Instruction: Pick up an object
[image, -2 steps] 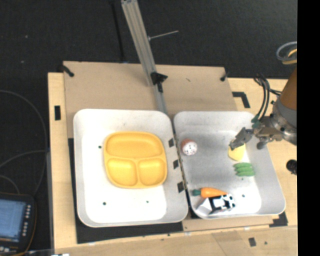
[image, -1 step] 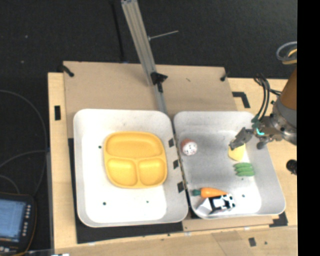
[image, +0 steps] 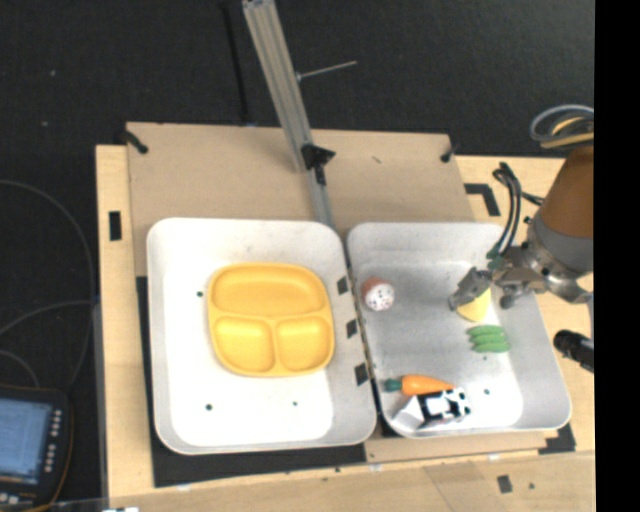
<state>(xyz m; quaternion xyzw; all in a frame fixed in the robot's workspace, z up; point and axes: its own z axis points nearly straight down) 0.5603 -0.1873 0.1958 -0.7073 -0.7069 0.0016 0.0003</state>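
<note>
My gripper (image: 487, 291) hangs over the upper right part of the right bin (image: 420, 250), its fingers spread apart and open. Just under the left finger (image: 465, 294) a yellow object (image: 474, 308) lies on the bin floor, partly covered by the gripper. A green object (image: 488, 339) rests just below it. At the bin's front lie a carrot (image: 426, 384) and a black-and-white object (image: 441, 405). A small white ball with red marks (image: 378, 295) sits near the bin's left wall.
The left bin (image: 180, 400) holds a yellow divided plate (image: 270, 318). A slanted metal post (image: 285, 90) rises behind the bins. The arm's orange band (image: 572, 195) stands above the right bin's far right edge.
</note>
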